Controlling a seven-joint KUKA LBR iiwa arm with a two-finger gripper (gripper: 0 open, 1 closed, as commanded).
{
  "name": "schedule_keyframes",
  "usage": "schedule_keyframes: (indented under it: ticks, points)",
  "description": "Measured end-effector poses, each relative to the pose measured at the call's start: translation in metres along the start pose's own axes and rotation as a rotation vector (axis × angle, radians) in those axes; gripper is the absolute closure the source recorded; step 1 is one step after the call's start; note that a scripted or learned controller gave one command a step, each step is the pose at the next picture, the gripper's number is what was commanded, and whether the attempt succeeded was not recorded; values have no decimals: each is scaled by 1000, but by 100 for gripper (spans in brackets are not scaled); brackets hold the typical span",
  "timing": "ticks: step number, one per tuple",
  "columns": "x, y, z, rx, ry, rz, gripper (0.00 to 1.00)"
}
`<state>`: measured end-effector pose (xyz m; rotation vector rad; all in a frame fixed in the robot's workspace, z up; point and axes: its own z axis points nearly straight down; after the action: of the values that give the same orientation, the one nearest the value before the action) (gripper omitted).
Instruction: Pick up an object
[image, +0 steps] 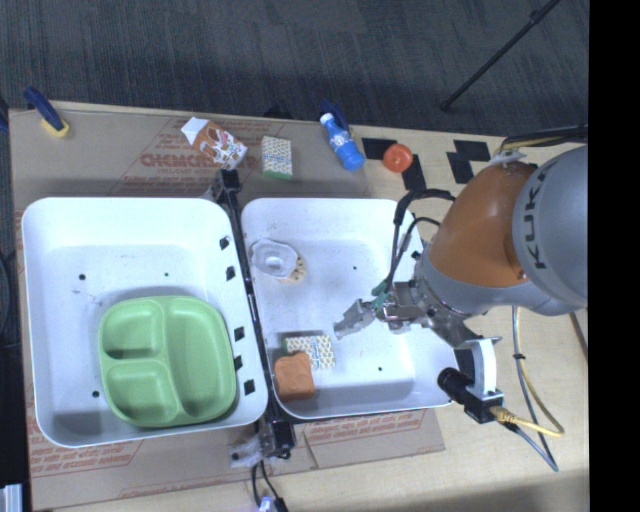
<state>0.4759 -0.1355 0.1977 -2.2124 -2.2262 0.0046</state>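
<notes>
Robot arm (500, 240) reaches from right over right bin (330, 215); gripper (350, 320) hovers nr patterned packet (312, 349) & orange block (294, 377). Left bin (60, 240) holds green divided tray (167, 360).

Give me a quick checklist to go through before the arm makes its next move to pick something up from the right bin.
1. End effector is over the right bin: ok.
2. Nothing is seen between its fingers: ok, it looks free to pick.
3. Whether the fingers are open or shut: cannot tell, the view is too blurred there.
4. Targets are within the bin: ok. An orange block and a patterned packet lie near the front wall, and a clear cup sits near the back left.
5. Block and packet are apart: not ok, they look to be touching, so a clean single pick may be harder.
6. Green tray is in the left bin, out of the way: ok.
</notes>
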Motion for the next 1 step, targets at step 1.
schedule_keyframes:
  ticks: [1]
  points:
    - [-14, 68, -51, -4, 0, 1, 0]
